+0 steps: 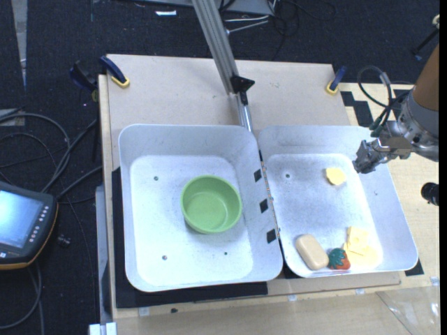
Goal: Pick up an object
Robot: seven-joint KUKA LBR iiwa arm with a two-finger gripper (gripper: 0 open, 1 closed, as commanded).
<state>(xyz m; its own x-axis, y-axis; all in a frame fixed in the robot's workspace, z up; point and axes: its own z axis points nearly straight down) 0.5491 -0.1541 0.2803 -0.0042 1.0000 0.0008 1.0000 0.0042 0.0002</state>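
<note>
My gripper (pixel 364 160) hangs over the right edge of the right bin (pixel 307 138), just right of a small yellow block (pixel 336 177) that lies on the bin floor. Nothing shows between its fingers. Near the bin's front edge lie a tan oval piece (pixel 312 251), a small red and green object (pixel 339 259) and a pale yellow flat piece (pixel 361 244). A green bowl (pixel 211 204) stands in the middle of the left bin (pixel 147 159).
A grey metal pole (pixel 218 40) slants down from the top to the wall between the two bins. Clamps (pixel 115 72) hold the bench's back corners. A tablet-like device (pixel 21 222) lies on the floor at the left.
</note>
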